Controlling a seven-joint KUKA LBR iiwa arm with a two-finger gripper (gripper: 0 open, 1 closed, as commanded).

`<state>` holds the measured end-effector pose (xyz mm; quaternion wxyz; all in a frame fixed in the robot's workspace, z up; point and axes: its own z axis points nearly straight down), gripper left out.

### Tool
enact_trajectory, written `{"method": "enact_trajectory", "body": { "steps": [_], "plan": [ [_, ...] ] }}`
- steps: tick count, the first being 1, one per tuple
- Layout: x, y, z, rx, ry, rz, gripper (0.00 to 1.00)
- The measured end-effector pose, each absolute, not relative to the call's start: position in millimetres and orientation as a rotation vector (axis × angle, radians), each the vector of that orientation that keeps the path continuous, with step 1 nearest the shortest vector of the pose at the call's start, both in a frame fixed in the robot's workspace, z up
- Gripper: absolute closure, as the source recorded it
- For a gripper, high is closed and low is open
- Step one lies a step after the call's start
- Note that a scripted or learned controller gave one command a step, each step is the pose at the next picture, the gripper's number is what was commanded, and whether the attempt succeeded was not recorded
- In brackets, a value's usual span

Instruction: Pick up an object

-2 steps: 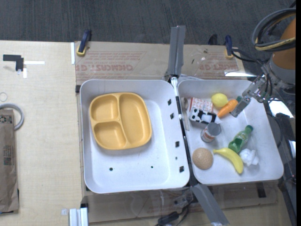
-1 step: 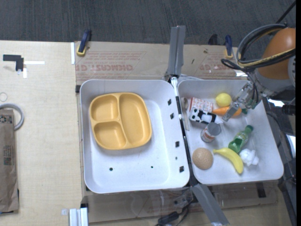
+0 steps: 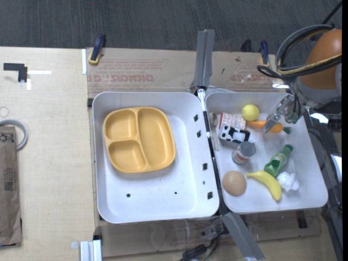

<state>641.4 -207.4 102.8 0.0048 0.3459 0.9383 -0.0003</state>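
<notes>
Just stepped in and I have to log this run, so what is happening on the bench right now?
The arm reaches in from the right, with its gripper low over the far part of the right bin, right by the carrot and near the yellow ball. Nothing is visibly held. The banana, green bottle and can lie in that bin. The left bin holds a yellow divided plate.

I count two white bins (image 3: 103, 162), one yellow divided plate (image 3: 140, 139), one banana (image 3: 267, 181), one green bottle (image 3: 278, 161), one can (image 3: 243, 153).
</notes>
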Motion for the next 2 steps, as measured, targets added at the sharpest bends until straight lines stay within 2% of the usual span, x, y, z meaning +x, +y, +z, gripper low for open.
{"method": "enact_trajectory", "body": {
  "steps": [1, 2],
  "plan": [
    [642.8, -218, 95, 0.869, 3.012, 0.006, 1.0],
    [642.9, -184, 207, 1.008, 2.971, -0.001, 1.0]
  ]
}}
